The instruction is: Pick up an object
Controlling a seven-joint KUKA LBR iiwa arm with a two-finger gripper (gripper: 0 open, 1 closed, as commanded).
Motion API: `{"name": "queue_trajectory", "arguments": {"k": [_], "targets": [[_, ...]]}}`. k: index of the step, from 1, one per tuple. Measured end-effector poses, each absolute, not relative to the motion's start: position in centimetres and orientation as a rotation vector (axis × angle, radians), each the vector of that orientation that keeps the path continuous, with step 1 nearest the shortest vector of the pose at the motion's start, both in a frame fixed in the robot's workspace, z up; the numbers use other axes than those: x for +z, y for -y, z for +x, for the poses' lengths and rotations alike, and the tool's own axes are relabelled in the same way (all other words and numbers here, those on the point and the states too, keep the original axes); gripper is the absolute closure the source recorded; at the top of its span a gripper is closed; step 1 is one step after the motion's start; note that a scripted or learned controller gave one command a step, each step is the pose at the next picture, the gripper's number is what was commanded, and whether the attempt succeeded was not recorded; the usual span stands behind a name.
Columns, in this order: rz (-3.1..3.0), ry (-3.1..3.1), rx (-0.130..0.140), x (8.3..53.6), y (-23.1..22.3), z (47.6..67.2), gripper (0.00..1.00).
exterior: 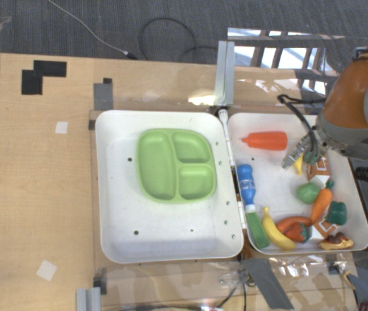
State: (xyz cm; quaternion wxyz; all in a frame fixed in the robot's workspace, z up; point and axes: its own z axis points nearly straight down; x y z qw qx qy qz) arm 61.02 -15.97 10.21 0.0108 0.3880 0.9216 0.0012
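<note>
The camera looks down on a wooden bench that carries two shallow white bins side by side.

The left bin holds a green divided plate with three compartments. The plate lies in the middle of this bin, a little nearer to its far edge.

The right bin holds many toy objects. An orange-red bottle lies on its side near the far edge of this bin. A blue bottle lies along the left wall, and a green piece continues just below it toward the near left corner. A yellow banana lies near the near edge, touching the green piece. Beside the banana is a red object. A round green object lies in the middle of the right half, and an orange carrot lies tilted just beside it. A dark green object is close to the right wall, and more small pieces, too crowded to name, fill the near right corner.

The grey arm with the orange band reaches in from the right, over the far right corner of the right bin. The gripper points down into this bin, between the orange-red bottle and the round green object. A small yellow thing shows just beside the fingertips. I cannot tell if the fingers are released or clenched, and I cannot tell if anything is between them.
</note>
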Motion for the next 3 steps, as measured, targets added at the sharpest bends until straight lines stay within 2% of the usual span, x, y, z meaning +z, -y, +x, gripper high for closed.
{"name": "queue_trajectory", "arguments": {"k": [1,2,3], "targets": [[1.321,-2.827,0.010,23.5,13.3,62.0,1.00],[1.329,-2.836,0.004,22.8,13.4,61.7,0.00],[1.159,-2.907,0.004,9.7,15.7,57.2,0.00]]}}
